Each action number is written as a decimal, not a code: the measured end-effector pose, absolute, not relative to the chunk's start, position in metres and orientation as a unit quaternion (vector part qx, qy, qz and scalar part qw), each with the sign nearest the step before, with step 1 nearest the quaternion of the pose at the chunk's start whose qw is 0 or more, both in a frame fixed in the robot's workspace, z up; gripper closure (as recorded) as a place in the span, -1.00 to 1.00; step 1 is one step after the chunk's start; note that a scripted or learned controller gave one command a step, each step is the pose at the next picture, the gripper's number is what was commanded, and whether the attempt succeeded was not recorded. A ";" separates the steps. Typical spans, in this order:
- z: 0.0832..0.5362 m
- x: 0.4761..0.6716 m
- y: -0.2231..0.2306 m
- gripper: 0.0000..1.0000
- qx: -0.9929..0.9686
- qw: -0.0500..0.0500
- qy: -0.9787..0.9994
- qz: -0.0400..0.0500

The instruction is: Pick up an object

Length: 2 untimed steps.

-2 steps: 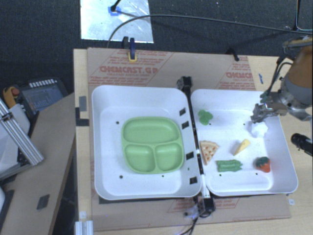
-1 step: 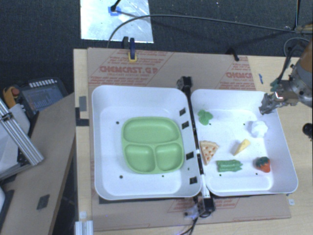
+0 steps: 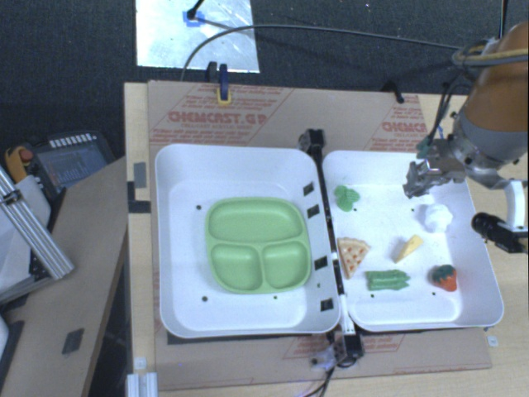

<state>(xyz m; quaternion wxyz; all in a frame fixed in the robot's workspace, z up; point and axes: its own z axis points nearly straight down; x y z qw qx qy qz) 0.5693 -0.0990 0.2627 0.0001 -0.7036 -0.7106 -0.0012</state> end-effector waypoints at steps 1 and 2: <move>0.266 0.559 -0.051 1.00 -0.704 0.000 -0.710 -0.001; 0.249 0.550 0.001 1.00 -0.704 0.001 -0.711 -0.001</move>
